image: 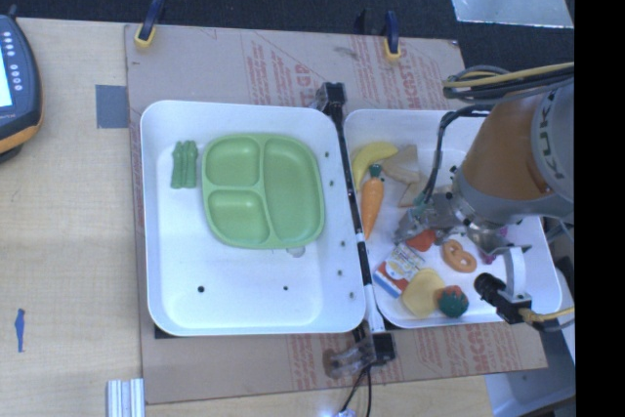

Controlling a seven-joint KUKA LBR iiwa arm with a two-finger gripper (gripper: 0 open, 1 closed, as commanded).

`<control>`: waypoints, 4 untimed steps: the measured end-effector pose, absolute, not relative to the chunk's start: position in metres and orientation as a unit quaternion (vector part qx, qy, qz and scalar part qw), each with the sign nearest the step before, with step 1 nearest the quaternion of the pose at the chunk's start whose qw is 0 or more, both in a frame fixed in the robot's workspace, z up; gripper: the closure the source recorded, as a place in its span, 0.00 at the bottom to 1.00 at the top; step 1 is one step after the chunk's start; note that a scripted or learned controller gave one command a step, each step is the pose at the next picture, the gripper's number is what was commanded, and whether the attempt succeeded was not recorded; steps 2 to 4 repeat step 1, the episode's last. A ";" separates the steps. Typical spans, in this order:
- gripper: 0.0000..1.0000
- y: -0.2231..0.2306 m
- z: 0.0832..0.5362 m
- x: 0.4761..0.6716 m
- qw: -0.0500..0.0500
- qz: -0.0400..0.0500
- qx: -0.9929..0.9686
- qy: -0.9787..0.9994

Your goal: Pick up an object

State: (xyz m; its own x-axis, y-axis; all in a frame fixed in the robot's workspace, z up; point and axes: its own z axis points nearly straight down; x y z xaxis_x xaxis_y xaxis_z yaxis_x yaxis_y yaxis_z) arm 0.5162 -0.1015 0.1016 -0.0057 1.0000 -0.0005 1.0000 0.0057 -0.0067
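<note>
Down by jaws [422, 228] (grip state unclear): small red obj [421, 240], glossy, partly hidden, rt bin [547, 239].

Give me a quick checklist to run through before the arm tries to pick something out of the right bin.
1. Gripper over the right white bin: ok, it hangs among the toys.
2. Anything held: cannot tell; the grey and orange arm hides the tip.
3. Orange plastic carrot free to take: ok, it lies apart near the bin's left wall.
4. Yellow plastic banana free: ok.
5. Green three-compartment tray clear of the move: ok, it sits in the left white bin.
</note>
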 end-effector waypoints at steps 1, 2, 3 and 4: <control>1.00 -0.026 0.197 0.540 -0.001 -0.004 -0.703 -0.711; 1.00 -0.026 0.197 0.540 -0.001 -0.004 -0.703 -0.711; 1.00 -0.026 0.197 0.540 -0.001 -0.004 -0.703 -0.711; 1.00 -0.026 0.197 0.540 -0.001 -0.004 -0.703 -0.711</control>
